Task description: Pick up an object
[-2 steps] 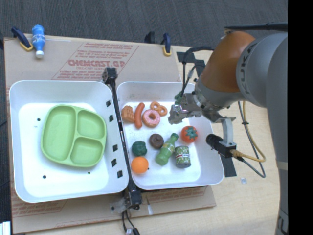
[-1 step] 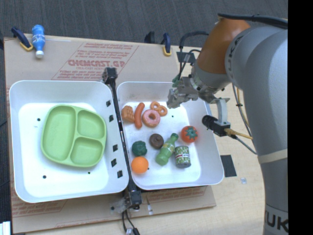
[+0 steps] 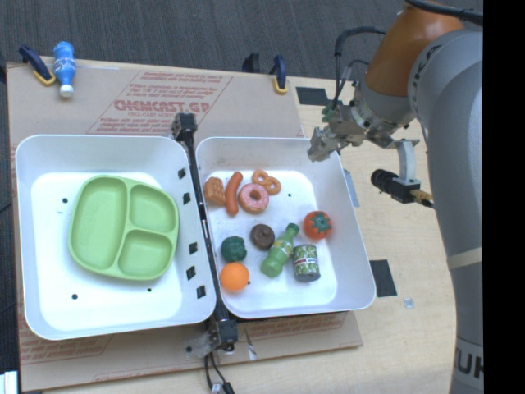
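The right bin (image 3: 349, 220) holds several toy foods: a sausage (image 3: 235, 193), a pink donut (image 3: 253, 197), a pretzel (image 3: 266, 181), a brown pastry (image 3: 214, 190), a chocolate donut (image 3: 262, 235), a green bottle (image 3: 280, 253), a tomato (image 3: 317, 225), a can (image 3: 306, 263), a dark green vegetable (image 3: 234, 248) and an orange (image 3: 235, 277). My gripper (image 3: 322, 145) hangs over the bin's far right corner, up and to the right of the pretzel and apart from every item. It carries nothing that I can see.
The left bin (image 3: 33, 179) holds a green divided plate (image 3: 125, 227). A black divider (image 3: 194, 212) runs between the bins. A small blue bottle (image 3: 64, 68) and clamps sit at the cardboard's far edge. The arm's black attachment (image 3: 398, 186) juts out right of the bin.
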`<state>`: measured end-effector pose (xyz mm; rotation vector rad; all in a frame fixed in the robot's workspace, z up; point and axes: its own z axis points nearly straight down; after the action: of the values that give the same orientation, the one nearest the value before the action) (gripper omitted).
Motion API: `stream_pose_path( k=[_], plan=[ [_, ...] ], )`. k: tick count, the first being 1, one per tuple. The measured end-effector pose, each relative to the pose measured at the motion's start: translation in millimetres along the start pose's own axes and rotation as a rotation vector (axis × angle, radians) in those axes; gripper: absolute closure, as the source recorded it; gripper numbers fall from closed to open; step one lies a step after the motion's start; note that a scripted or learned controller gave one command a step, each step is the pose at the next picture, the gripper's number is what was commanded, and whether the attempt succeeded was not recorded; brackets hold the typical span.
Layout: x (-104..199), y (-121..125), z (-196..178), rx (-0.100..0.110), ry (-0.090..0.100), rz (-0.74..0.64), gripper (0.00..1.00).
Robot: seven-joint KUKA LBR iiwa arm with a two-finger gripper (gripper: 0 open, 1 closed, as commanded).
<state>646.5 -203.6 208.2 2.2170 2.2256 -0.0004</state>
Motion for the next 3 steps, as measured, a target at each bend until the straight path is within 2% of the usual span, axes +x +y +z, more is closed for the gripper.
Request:
stream_pose_path(
  k=[3],
  plan=[
    [1.6,1.8,-31.4,-0.003,-0.002,-0.014,1.0]
  ],
)
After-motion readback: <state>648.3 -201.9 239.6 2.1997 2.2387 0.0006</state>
